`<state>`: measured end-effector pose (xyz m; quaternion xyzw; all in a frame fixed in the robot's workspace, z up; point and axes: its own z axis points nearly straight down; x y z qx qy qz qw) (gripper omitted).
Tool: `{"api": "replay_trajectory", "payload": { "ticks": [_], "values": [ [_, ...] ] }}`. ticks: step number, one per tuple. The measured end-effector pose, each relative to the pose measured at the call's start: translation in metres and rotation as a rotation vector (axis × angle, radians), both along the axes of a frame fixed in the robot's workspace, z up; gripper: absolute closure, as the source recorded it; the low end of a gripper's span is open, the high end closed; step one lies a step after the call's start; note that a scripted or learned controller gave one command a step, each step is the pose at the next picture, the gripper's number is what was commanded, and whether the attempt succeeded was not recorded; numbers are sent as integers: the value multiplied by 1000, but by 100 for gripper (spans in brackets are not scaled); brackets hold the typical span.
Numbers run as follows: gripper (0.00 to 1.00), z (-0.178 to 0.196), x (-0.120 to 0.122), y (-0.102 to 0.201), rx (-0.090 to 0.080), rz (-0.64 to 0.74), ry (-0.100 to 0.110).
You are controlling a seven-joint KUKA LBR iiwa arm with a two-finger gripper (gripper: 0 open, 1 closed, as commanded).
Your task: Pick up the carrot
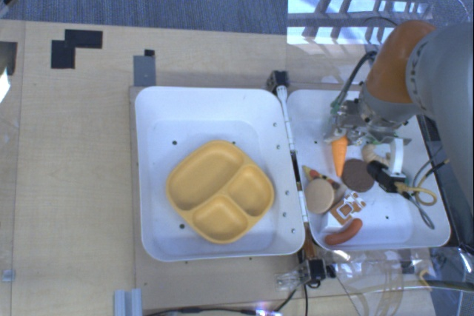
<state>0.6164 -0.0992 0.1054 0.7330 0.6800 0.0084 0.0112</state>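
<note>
The carrot (339, 155) lies in the right bin (438, 232), its top toward the far side, just beside a brown disc (358, 175) and a tan bun (321, 195). The end effector (354, 129) hangs right over the carrot's upper end, but I cannot tell from here how it is set (the wrist blocks it). This looks like the grasp step itself. Next it needs a firm hold on the carrot, then a straight lift clear of the sausage (343, 232) and other clutter.
</note>
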Motion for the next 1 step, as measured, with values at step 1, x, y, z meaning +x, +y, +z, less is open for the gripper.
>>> {"api": "replay_trajectory", "payload": {
  "ticks": [1],
  "values": [
    [100,82,19,62,13,-314,18]
  ]
}}
